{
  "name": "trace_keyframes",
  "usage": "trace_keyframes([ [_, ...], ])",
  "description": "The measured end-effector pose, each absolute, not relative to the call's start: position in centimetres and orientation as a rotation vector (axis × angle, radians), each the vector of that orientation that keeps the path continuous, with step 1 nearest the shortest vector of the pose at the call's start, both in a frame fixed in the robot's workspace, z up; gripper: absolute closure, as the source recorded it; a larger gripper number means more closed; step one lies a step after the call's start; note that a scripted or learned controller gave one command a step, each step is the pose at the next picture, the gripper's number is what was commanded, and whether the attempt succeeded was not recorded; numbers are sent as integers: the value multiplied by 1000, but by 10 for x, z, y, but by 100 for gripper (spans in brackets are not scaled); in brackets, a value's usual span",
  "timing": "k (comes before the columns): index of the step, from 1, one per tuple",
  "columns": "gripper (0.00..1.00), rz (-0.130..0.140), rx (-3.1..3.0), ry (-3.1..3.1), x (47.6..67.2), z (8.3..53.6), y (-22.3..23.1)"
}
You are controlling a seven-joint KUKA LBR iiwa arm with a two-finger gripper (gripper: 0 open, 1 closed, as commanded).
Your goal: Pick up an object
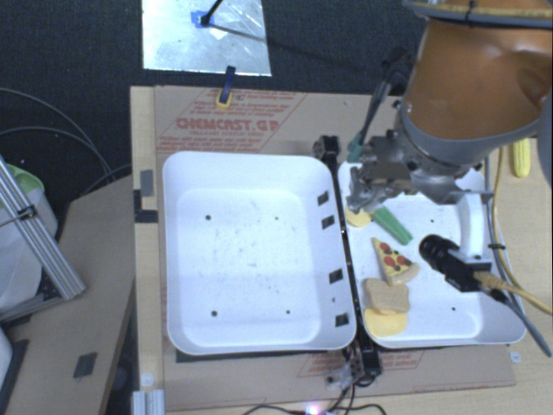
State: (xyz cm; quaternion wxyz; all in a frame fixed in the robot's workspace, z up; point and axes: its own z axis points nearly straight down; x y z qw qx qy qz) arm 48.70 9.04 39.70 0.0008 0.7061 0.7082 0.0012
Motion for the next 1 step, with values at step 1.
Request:
trace_keyframes([
  [1,100,8,2211,2227,488,408,91],
])
